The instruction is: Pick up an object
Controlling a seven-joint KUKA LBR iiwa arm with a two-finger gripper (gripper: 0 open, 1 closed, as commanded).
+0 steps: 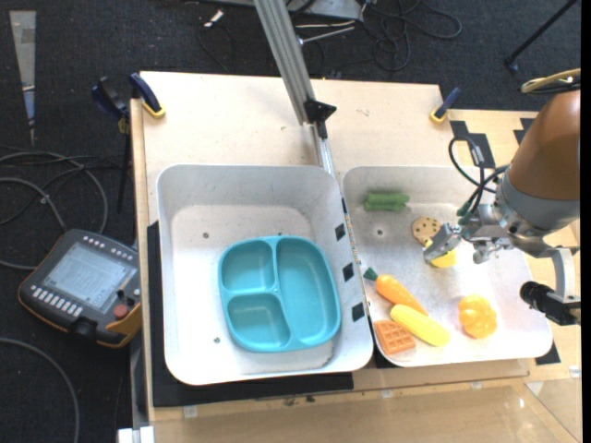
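My gripper [462, 248] hangs low over the middle of the right bin [517, 344], its two fingers apart with white bin floor showing between them. A small yellow piece [444, 260] lies right under the left fingertip [440, 245], partly hidden by it and not between the fingers. A round tan cookie [425, 229] sits just to the left. A green pod [385, 201] lies at the back of the bin. Toward the front are a carrot [397, 291], a yellow corn cob [420, 326], a waffle square [394, 338] and an orange pepper [477, 317].
The left bin [185, 201] holds a blue divided plate [277, 293]. A slanted metal rod [286, 49] ends at the wall between the bins. The arm's body [549, 173] looms over the right bin's right side. Clamps [148, 95] grip the bench's back corners.
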